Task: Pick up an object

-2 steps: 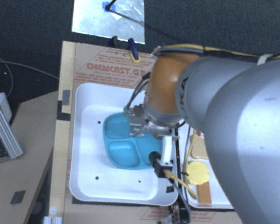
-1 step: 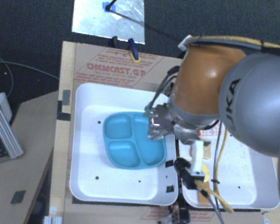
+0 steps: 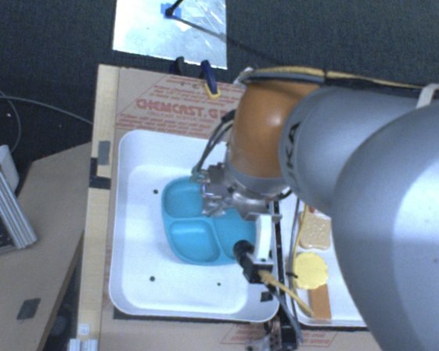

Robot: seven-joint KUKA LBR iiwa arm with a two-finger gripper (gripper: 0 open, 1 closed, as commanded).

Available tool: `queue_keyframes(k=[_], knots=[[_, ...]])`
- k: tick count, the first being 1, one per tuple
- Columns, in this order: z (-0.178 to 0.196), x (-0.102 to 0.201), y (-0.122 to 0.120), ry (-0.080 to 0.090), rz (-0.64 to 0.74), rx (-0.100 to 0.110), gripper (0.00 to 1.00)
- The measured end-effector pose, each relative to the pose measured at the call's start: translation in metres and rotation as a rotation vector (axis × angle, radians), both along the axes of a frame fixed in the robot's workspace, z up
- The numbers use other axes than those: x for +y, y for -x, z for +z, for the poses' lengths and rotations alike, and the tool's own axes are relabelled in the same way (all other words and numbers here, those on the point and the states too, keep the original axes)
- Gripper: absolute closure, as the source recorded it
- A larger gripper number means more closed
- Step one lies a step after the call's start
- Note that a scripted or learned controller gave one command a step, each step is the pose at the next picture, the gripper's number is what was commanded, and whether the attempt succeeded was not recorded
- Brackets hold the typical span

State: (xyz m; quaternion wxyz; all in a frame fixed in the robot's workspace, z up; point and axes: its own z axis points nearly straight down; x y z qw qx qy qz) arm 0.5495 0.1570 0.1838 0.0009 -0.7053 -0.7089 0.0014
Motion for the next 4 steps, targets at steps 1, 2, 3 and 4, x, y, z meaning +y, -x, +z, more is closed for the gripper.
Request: queue_keyframes(k=[1, 2, 3, 4], knots=[[0.107, 0.060, 0.022, -0.008, 0.006, -0.014, 1.00], [0.002, 0.053, -0.024, 0.002, -0.006, 0.002, 1.00], [0.066, 0.012, 0.048, -0.002, -0.007, -0.003, 1.00], [0.058, 0.022, 0.064, -0.001, -0.001, -0.002, 1.00]])
